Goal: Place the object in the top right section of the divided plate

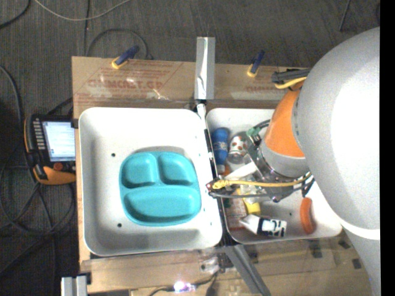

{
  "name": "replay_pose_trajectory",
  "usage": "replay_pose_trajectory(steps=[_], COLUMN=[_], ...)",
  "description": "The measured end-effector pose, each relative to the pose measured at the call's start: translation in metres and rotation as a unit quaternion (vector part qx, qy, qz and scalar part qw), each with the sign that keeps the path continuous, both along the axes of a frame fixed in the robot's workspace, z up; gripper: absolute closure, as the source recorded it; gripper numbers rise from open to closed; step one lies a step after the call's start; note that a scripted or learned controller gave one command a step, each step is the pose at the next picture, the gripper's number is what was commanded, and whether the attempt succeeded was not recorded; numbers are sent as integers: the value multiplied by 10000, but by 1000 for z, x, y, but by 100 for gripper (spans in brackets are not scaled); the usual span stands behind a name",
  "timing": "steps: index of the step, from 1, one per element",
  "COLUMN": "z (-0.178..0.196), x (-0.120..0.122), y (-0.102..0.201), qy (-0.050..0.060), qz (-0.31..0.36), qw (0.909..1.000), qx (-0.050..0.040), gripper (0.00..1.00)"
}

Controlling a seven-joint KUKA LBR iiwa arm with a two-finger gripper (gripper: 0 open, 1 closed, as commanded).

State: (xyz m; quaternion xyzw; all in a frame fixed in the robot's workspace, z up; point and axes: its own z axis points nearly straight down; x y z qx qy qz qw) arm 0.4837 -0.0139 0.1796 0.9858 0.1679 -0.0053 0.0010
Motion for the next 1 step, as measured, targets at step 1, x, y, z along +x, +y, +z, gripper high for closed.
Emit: replay_pose_trajectory(steps=[1], z=[-1], x=[55], y=[42], qy=[3], qz=[-66], qw=[10000], qx=[-10], gripper=[100])
